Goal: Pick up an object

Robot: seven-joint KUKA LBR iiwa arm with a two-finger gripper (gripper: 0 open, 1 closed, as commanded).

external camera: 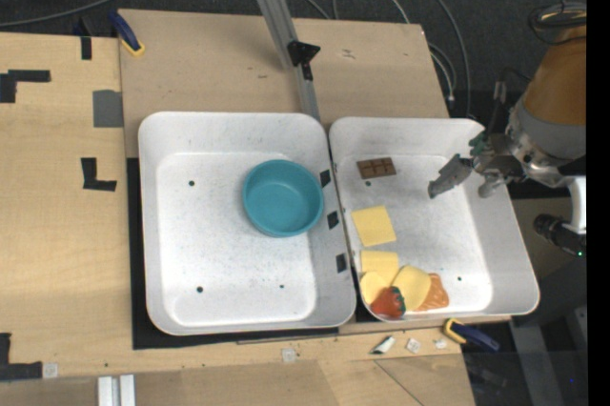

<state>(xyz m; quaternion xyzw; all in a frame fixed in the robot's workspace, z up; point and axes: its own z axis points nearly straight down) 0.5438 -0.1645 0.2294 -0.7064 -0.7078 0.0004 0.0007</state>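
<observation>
Gripper (464, 175) first: mine hangs over the right-hand part of the right bin (496, 233), near that bin's far right corner, with my grey arm (558, 104) and its orange band reaching in from the right behind it. One dark finger slants down and to the left, with its tip above the bin floor, and a second, shorter one shows just to its right; the two stand apart, so my jaws are spread, and nothing sits between them. Everything I could pick lies left of and below my fingers. A small brown chocolate-like bar (376, 169) lies flat near the far wall of the right bin, well apart from my fingertip. A pale yellow square (374, 226) lies nearer the middle of the bin's left side. At the near left corner sits a huddle of pieces touching one another: a yellow block (378, 265), a rounded yellow piece (414, 281), a red strawberry-like item (388, 301), and something orange (436, 294) at the right of the huddle. In the left bin (172, 233) a teal bowl (282, 196) stands upright, towards that bin's right side.
</observation>
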